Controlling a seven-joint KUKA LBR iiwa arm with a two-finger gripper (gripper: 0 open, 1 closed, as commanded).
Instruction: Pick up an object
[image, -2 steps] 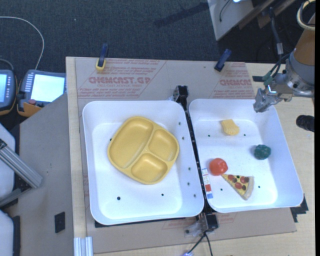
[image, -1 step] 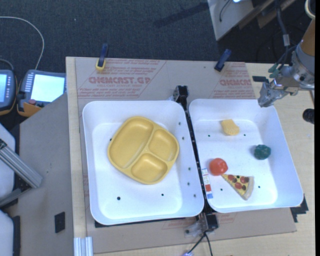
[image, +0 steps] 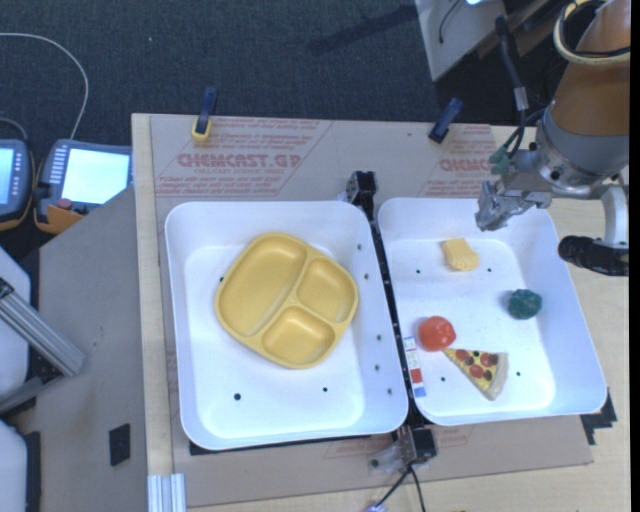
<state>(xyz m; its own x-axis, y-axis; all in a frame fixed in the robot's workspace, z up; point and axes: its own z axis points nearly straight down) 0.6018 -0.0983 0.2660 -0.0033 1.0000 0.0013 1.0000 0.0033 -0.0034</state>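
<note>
End effector (image: 497, 212), grip state indiscernible, above the right white bin's (image: 570, 385) far edge; small yellow cheese-like block (image: 461, 255) lies just below-left.

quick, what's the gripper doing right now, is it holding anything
Gripper: above the right bin's far edge, near the yellow block; nothing seen in it, open or closed cannot be told.

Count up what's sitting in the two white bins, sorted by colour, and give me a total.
Yellow: 2, the divided plate and the small yellow block
Red: 1, the round red piece
Green: 1, the dark green lump
Mixed colours: 1, the pizza slice
Total: 5
</note>
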